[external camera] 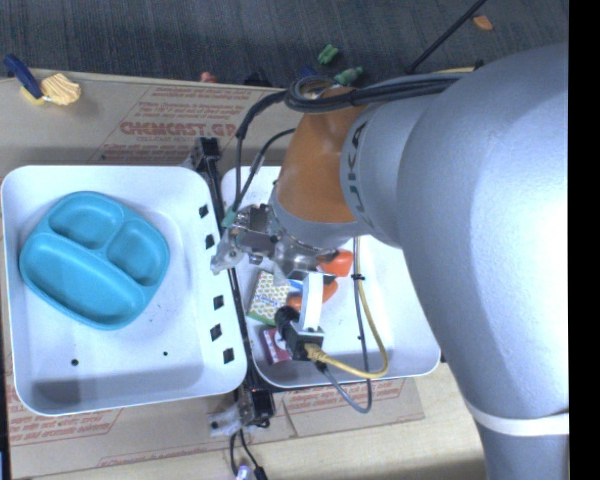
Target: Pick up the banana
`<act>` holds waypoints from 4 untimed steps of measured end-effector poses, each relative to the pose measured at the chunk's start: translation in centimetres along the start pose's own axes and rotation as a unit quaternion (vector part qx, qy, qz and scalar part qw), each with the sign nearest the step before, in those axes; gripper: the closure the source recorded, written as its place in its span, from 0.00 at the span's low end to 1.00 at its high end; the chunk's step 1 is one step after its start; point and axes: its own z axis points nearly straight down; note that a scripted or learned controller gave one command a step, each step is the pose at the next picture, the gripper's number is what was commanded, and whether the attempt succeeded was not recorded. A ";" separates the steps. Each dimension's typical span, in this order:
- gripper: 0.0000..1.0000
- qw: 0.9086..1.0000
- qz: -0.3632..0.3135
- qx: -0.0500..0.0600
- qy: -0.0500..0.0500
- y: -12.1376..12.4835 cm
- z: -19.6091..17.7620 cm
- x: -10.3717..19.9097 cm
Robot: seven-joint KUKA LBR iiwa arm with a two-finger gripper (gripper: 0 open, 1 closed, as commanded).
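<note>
Jaws: tucked under the wrist of the arm (460, 198), low over the right bin (412, 340); whether they are spread or pressed together I cannot tell.
Banana: hidden or too unclear to place; my guess is that it lies under the wrist, in the right bin.
Handling: a banana is likely light, smooth-skinned and curved, and soft enough to bruise, so a moderate squeeze suits it.
Hold: across the middle of its length, where it is thickest, with the jaws set square to the curve.
Beside the jaws: an orange thing (337, 263) just to their right and a chequered packet (268, 296) just below.
Nearer edge: a dark red thing (272, 346) against the bin wall.
Obstruction: this clutter sits close together, so a neighbour could be taken by mistake.
Far left: a blue divided plate (95, 258) in the left bin (10, 268), well apart.
Worktop (160, 118): a small yellow thing (62, 90) far off.
</note>
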 end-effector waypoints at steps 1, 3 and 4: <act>0.00 0.977 0.215 0.002 0.000 -5.6 0.1 2.8; 0.00 0.955 0.298 0.002 0.000 -4.5 0.1 -1.4; 0.00 0.976 0.216 0.003 0.000 -5.4 0.1 2.2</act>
